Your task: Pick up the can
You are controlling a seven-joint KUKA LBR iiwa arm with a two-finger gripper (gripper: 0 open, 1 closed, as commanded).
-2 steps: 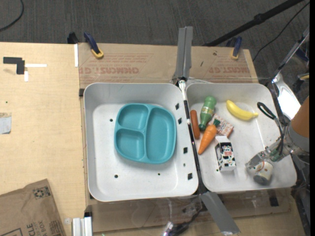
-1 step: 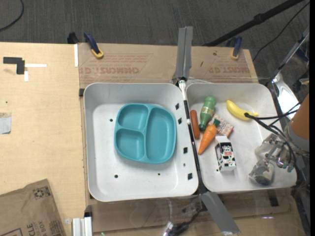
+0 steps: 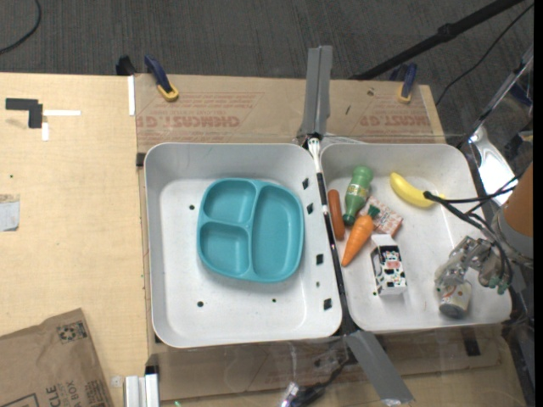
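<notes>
The can (image 3: 455,300), a small silver-grey cylinder, is in the right bin (image 3: 424,319) near its front right corner. My gripper (image 3: 462,276) reaches in from the right and sits directly over the can, touching or nearly touching its top. The metal of the gripper and the can blend together, so the grip itself is hard to read. The arm's orange band (image 3: 519,214) shows at the right edge.
Also in the right bin are a white milk carton (image 3: 389,267) just left of the can, a carrot (image 3: 357,238), a sausage (image 3: 337,213), a green bottle (image 3: 357,192), a snack packet (image 3: 386,218) and a banana (image 3: 411,191). A teal divided plate (image 3: 251,229) lies in the left bin.
</notes>
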